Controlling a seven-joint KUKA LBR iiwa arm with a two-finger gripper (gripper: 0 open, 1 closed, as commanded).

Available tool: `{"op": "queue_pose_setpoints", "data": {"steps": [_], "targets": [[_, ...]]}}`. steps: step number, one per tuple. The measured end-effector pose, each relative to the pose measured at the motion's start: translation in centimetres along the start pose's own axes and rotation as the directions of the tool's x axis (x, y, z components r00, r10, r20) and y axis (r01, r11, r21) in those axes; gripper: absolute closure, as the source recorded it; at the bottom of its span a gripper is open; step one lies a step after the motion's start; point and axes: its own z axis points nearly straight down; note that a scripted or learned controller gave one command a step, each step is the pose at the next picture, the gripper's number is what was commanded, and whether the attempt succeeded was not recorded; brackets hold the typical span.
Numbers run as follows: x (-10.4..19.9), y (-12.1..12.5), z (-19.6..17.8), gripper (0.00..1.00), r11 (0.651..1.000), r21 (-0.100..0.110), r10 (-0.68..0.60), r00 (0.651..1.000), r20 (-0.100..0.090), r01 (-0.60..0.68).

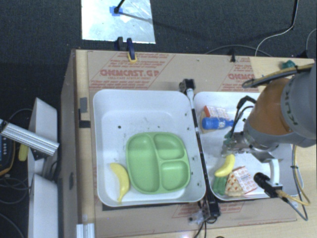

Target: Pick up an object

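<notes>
Left bin (106, 133): green divided plate (158, 162), yellow banana (120, 181) beside. Right bin (210, 100): blue bottle (216, 124), second banana (225, 165), packet (241, 181). Hand (233, 147) just above that second banana; grip state hidden, cannot tell.

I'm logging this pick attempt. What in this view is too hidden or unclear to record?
- Hand: finger state hidden by the arm's wrist.
- Right bin: right part covered by the arm.
- Blue-capped item: too blurred to identify.
- Red-and-white packet: print too small to read.
</notes>
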Motion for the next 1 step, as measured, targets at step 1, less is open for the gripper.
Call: {"op": "queue_pose_setpoints", "data": {"steps": [1], "targets": [[6.02,4.89,-8.98,1.0,1.0,0.0,-0.001,1.0,0.0,0.001]]}}
